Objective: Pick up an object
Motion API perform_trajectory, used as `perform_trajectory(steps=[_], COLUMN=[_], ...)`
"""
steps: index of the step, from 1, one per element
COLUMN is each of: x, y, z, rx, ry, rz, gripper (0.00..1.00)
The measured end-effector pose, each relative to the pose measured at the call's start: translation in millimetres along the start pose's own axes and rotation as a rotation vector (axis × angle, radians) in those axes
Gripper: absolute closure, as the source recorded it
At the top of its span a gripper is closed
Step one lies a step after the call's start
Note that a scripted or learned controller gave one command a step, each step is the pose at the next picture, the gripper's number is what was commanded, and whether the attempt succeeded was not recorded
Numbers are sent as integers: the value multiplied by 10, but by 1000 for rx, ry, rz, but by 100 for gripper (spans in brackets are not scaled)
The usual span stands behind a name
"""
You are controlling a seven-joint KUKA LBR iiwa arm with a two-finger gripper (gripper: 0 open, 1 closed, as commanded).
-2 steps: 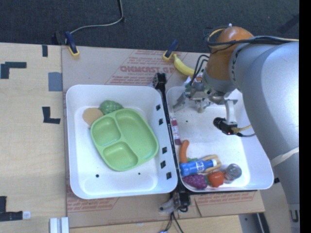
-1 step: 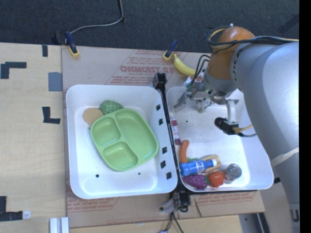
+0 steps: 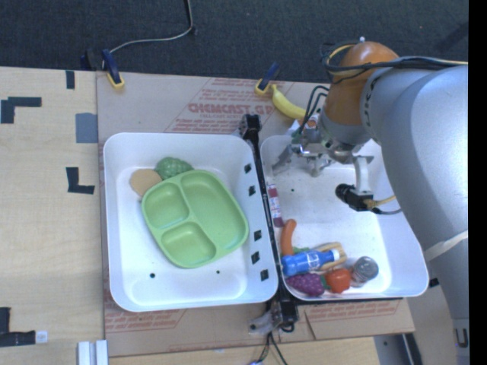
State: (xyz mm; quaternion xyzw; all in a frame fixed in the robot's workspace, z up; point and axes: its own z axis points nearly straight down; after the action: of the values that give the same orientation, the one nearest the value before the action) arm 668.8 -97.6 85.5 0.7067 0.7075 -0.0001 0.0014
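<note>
The objects available for picking lie clustered at the near end of the right shallow white bin [image 3: 396, 249]: a blue plastic bottle [image 3: 308, 261], an orange carrot [image 3: 287, 236], a purple grape bunch [image 3: 306, 284], a red tomato-like piece [image 3: 338, 280] and a grey metallic can [image 3: 364, 268]. The claw [image 3: 310, 154] sits at the far end of the same bin, well apart from that cluster (whether it is spread or pressed together cannot be told). A yellow banana [image 3: 288, 105] lies just beyond the bin's far rim. The left white bin [image 3: 122, 219] contains a green compartment tray [image 3: 194, 217], with a green leafy piece [image 3: 173, 166] and a tan round piece [image 3: 144, 180] beside it.
</note>
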Motion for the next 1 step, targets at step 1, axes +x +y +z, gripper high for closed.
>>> perform_trajectory(steps=[1], x=[23], y=[-1], z=[1], rx=[0], ry=[-1], rz=[1], gripper=[0])
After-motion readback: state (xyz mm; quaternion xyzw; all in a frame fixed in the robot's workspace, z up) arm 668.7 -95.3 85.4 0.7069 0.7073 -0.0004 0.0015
